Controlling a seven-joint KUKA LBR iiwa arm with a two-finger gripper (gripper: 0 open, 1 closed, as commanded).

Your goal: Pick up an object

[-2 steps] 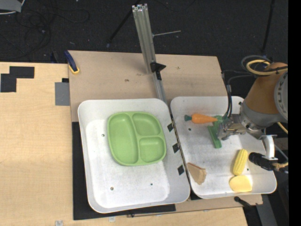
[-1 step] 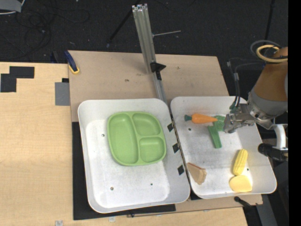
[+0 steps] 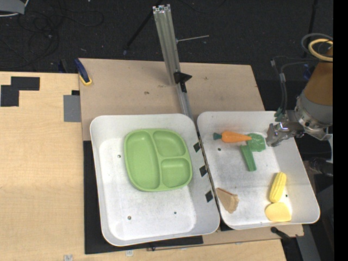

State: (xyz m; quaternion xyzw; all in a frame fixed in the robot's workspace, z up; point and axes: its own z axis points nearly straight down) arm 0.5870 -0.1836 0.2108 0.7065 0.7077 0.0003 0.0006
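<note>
The right bin [image 3: 304,170] holds an orange toy carrot [image 3: 235,137], a green toy tool with a round head [image 3: 252,149], a yellow corn cob [image 3: 277,186], a pale yellow round piece [image 3: 278,212] and a tan wedge [image 3: 228,200]. My gripper [image 3: 274,133] hangs over the bin's upper right part, just right of the green tool's head and the carrot's tip. It is small and partly in shadow. Nothing shows between its fingers.
The left bin [image 3: 109,200] bears a green divided plate [image 3: 158,160]. A metal post [image 3: 167,48] rises behind the bins. Black clips [image 3: 202,170] sit along the seam between the bins. The arm's grey body [image 3: 318,99] stands at the right edge.
</note>
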